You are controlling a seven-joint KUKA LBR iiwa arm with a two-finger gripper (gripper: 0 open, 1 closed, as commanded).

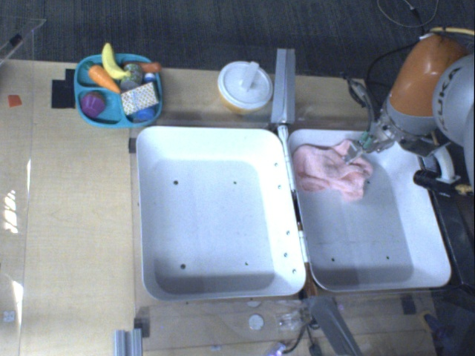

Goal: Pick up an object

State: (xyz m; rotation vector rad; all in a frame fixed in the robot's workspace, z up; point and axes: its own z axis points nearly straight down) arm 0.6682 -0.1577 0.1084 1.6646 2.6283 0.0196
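Pink cloth (330,170) lies limp under your gripper (361,145); I cannot tell its grip, so you risk lifting only a fold that slips.

soft, crumpled pink cloth (332,170), matt and wrinkled, in the right bin (386,262) of smooth white plastic with a faint speckle. same smooth, slightly satin white plastic for the left bin (211,213). pale wood-look tabletop (67,221), matt with fine grain. glossy orange shell and smooth grey casing on the arm (430,80); dull metal at the tool (361,145). brushed grey metal for the upright bar (283,87) between the bins. shiny white plastic lid on the yellow cup (245,86). glossy blue plastic tray (115,91) with smooth plastic toy food. dark, rough carpet (185,13) on the floor beyond.
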